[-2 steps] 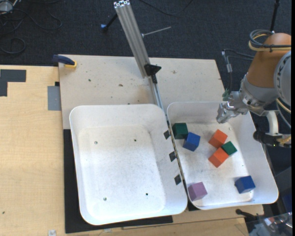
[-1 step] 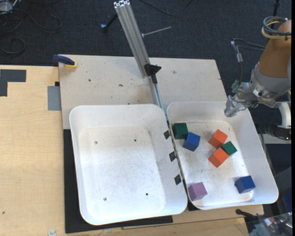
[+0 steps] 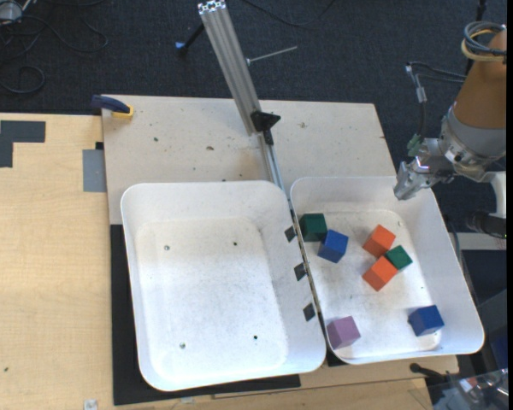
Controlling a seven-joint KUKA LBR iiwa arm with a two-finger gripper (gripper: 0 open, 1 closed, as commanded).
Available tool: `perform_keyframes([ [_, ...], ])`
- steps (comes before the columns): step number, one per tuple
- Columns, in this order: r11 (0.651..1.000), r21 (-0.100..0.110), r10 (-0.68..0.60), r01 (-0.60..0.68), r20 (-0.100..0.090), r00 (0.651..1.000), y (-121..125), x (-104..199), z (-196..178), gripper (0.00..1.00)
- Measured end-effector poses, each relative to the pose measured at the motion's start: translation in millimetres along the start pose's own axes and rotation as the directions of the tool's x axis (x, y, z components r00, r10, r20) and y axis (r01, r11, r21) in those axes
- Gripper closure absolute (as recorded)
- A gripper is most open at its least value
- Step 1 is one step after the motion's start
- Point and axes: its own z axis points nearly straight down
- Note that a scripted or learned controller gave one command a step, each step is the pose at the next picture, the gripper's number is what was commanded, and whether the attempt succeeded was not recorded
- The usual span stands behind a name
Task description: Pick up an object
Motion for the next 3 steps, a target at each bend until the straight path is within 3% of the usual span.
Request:
perform_keyframes([
  [3,1.0,0.006,0.0,0.0,-0.003,1.0,-31.8,166.2,1.3,1.0],
])
